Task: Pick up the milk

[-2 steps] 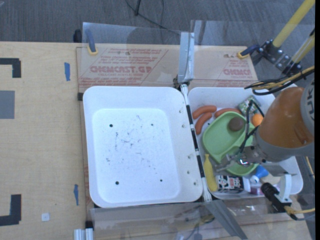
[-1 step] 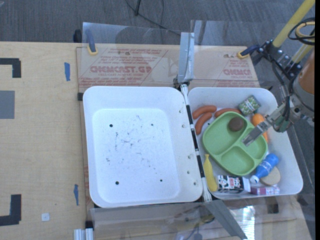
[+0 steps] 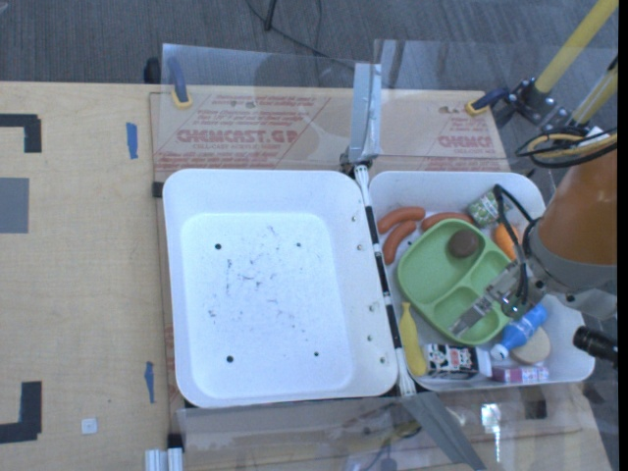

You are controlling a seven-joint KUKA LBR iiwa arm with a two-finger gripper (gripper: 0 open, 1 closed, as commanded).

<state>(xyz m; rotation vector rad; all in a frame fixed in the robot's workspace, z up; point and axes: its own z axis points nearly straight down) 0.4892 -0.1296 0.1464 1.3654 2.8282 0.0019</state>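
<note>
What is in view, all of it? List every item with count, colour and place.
Left bin: one, white, centre of the view, speckled floor.
Right bin: one, white, beside the left bin.
Divided plate: one, green, tilted in the right bin.
Brown lump: one, on the plate's upper part.
Sausages: about three, orange-red, upper left of the right bin.
Banana: one, yellow, against the right bin's left wall.
Milk carton: one, white with black patches, on its side at the near wall.
Bottle: one, blue and white, right of the plate.
Can: one, green, far corner.
Gripper: one, grey, over the plate's lower edge.
</note>
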